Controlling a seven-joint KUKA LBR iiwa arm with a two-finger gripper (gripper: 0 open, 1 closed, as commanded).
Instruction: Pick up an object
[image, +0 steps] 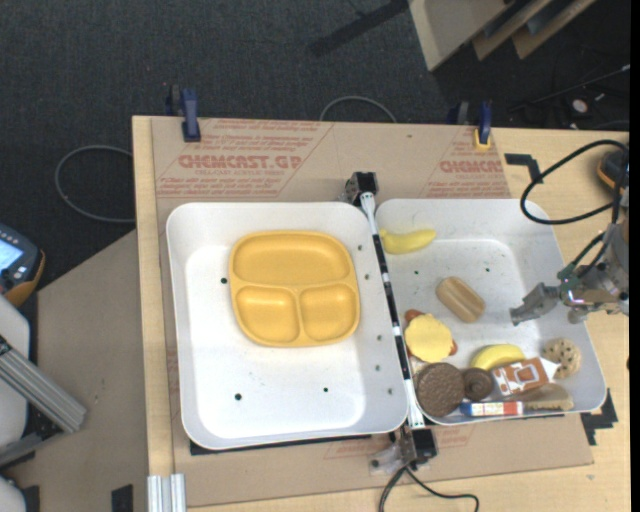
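Note:
My gripper (535, 303) reaches in from the right edge and hovers over the right side of the right bin (490, 222). In this bin lie a small yellow banana (408, 240) at the back, a tan bread roll (460, 298) in the middle, a flat yellow round piece (430, 339), a yellow lemon (497, 356), a pale cookie (563, 354), two dark brown round pieces (440, 388), and a small orange-and-white box (523, 378). The gripper stands to the right of the roll and above the lemon and the cookie, with nothing seen in it.
The left bin (200, 330) holds a yellow divided plate (294, 286). A long thin wrapped item (515, 406) lies along the right bin's front wall. Black cables (560, 190) loop at the bench's right. Blue clamps (188, 112) hold the cardboard base at the back.

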